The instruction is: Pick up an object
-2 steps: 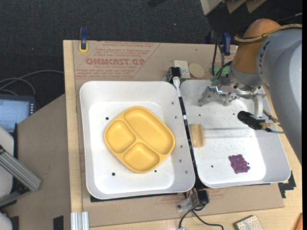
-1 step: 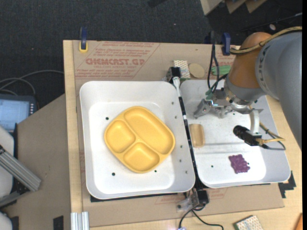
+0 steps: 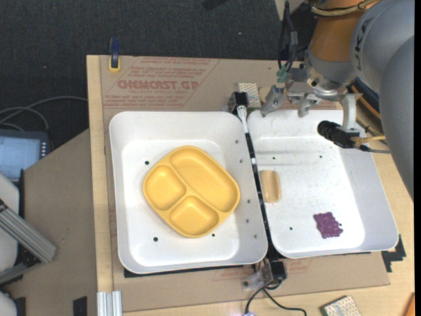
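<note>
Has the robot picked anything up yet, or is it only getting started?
Nothing looks picked up yet. The yellow divided plate lies in the left bin; the tan piece and the purple grape bunch lie in the right bin. The end effector sits at that bin's far edge, apart from all three. The whole pick remains.
</note>
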Controlling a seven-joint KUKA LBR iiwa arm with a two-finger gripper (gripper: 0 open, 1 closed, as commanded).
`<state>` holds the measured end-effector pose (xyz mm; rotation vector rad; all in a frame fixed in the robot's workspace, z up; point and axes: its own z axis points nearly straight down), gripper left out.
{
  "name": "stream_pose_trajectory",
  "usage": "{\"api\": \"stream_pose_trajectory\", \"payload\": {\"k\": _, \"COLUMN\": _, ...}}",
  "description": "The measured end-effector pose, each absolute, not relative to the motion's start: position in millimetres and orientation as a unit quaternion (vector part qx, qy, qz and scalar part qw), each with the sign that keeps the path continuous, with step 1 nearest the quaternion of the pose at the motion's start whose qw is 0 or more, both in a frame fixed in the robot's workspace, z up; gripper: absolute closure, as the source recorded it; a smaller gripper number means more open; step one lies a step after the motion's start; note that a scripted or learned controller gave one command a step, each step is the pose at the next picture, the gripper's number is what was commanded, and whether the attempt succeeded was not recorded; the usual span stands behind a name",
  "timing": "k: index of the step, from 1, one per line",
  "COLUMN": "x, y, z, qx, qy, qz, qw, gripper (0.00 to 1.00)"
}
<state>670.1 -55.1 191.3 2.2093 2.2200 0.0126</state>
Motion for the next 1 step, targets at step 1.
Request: {"api": "stream_pose_trajectory", "payload": {"k": 1, "x": 646.2, "y": -120.0, "z": 158.7, "qx": 0.708, "qy": 0.706, "qz": -0.0010, "qw": -0.001, "gripper": 0.00}}
